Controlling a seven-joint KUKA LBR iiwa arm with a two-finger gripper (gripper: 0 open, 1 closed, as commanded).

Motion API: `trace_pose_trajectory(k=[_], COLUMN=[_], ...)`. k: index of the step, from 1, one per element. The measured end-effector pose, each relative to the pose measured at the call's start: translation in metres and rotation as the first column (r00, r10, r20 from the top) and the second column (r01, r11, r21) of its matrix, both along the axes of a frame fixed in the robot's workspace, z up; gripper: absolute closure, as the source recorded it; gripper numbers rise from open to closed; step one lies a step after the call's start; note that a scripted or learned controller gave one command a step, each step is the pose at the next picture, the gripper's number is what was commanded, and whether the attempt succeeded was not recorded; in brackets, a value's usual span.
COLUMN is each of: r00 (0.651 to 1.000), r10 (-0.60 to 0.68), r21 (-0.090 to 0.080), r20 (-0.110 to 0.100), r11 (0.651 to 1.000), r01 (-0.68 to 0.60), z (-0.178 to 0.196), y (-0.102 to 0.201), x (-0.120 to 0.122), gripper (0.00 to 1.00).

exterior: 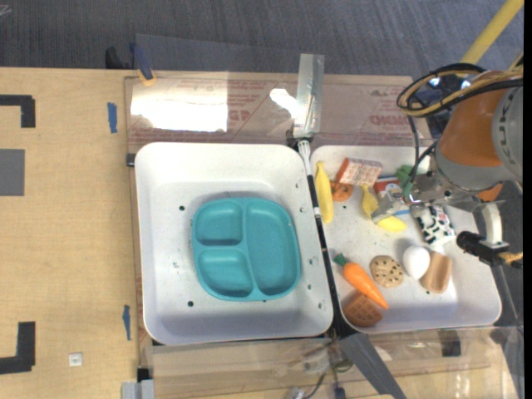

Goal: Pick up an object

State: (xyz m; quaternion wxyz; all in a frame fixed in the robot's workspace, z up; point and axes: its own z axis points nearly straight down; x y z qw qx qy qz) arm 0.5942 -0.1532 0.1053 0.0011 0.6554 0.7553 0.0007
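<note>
Hand (397,209) over right bin (478,310), carrot (362,279) lying diagonal

A teal divided plate (247,248) lies in the white bin (158,223) well to the left of the end effector (407,199), on a brown worktop (66,223) marked with blue tape (112,116)

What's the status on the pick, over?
Gripper low over right bin, fingers unclear. Nothing seen held. Yellow toy and black-and-white toy crowd it.
</note>
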Motion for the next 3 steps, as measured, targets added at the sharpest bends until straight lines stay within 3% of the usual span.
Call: trace_pose_trajectory(k=[1,2,3], r00=[0.960,0.961,0.991], r10=[-0.279,-0.276,-0.134], r21=[0.006,0.005,0.002], r20=[0.000,0.003,0.009], r11=[0.960,0.961,0.991], r01=[0.279,0.276,0.134], z=[-0.018,-0.009,0.134], y=[0.002,0.003,0.068], x=[0.031,0.033,-0.002], gripper=[0.00,1.00,1.00])
